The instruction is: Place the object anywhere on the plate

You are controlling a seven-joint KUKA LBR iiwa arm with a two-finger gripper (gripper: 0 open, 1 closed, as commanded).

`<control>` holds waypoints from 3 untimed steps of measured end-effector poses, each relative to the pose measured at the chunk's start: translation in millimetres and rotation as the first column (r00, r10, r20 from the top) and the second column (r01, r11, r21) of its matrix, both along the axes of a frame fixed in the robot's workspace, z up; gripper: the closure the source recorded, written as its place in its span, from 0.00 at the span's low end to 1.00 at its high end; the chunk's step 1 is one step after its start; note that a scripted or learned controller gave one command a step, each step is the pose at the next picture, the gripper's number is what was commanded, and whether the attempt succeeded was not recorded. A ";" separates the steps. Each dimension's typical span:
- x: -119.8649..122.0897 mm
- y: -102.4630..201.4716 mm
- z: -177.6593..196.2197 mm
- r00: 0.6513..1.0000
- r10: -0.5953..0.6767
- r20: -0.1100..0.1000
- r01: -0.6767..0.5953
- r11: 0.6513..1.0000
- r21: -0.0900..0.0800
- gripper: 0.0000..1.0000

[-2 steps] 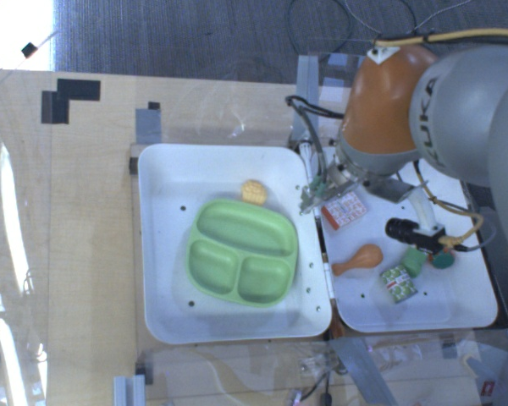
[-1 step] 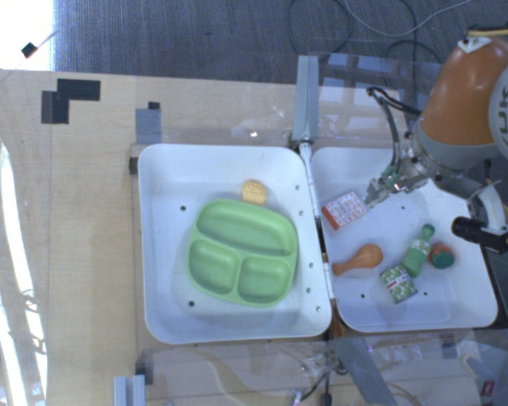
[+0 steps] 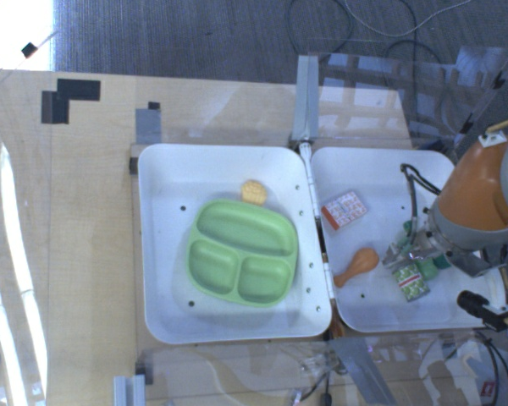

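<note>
- One green plate [image 3: 241, 252], one cookie [image 3: 253, 192] at its 12 o'clock.
- Right bin [image 3: 381, 315]: one card [image 3: 345, 209], one drumstick [image 3: 357, 266], one green packet [image 3: 412, 280].
- Gripper [image 3: 409, 248]: the arm hides its jaws, so their state cannot be told.

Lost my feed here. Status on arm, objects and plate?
Gripper low in right bin, over green packet; grasp unconfirmed. Drumstick and red-white box loose nearby. Green plate in left bin, cracker at its far rim.
</note>
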State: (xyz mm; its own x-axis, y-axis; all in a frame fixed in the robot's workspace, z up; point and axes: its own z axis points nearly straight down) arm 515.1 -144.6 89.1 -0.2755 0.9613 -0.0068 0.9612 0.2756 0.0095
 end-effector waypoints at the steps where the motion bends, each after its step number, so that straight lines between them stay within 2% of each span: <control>1: 40.9 81.3 94.9 0.971 0.239 -0.005 -0.239 0.971 0.002 1.00; 2: 80.3 161.6 120.3 0.936 0.352 -0.005 -0.352 0.936 0.003 1.00; 3: 84.4 59.0 165.0 0.931 0.364 -0.004 -0.364 0.931 0.000 1.00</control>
